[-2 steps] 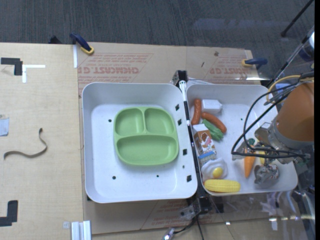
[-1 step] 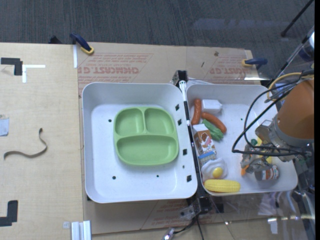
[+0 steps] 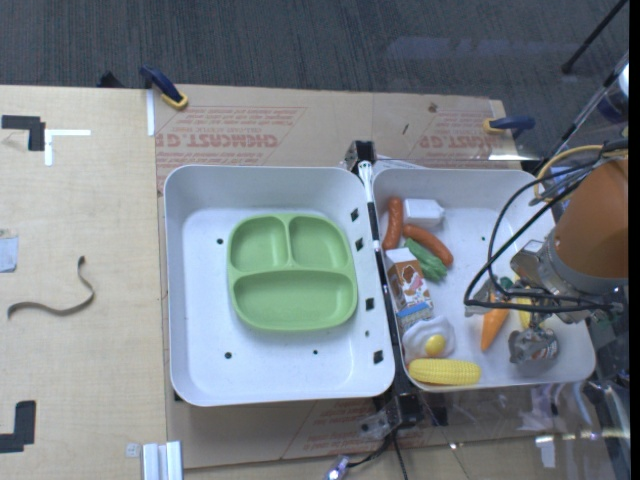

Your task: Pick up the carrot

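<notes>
The carrot [image 3: 490, 329] is a small orange cone lying in the right bin [image 3: 470, 183], near its front right, with the pointed end toward the front edge. My gripper [image 3: 510, 301] hangs directly over the carrot's thick end, under the grey wrist and orange band [image 3: 598, 230]. The wrist and black cables hide where the gripper meets the carrot, so contact cannot be judged.
The right bin also holds a red sausage [image 3: 393, 223], a white block [image 3: 424, 210], an orange and green vegetable [image 3: 430, 248], a carton [image 3: 410, 290], a fried egg [image 3: 432, 345], a corn cob [image 3: 445, 372] and a grey lump [image 3: 532, 347]. A green divided plate [image 3: 293, 271] lies in the left bin [image 3: 190, 298].
</notes>
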`<state>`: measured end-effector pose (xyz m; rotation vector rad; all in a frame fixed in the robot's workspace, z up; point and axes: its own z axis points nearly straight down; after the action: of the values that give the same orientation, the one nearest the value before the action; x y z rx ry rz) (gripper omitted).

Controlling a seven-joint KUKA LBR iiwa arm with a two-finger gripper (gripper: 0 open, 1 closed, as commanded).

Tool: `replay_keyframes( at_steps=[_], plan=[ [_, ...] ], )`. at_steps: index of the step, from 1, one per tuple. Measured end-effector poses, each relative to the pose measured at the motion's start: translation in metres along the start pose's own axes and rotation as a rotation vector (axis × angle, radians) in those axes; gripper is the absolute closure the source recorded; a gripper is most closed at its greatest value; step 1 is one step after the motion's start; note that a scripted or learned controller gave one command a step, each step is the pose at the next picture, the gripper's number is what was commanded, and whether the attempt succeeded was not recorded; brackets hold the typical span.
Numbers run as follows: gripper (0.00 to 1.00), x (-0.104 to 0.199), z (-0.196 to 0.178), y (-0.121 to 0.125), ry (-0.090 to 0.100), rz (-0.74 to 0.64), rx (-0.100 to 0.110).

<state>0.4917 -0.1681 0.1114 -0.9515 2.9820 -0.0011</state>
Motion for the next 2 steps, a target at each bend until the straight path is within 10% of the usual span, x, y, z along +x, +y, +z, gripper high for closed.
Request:
replay_keyframes(
  at_steps=[1,2],
  plan=[
    [0.00,0.0048,0.0194,-0.0028,0.007,-0.237,-0.005],
    [0.00,0.0078,0.0192,-0.0055,0.006,-0.192,-0.006]
  ],
)
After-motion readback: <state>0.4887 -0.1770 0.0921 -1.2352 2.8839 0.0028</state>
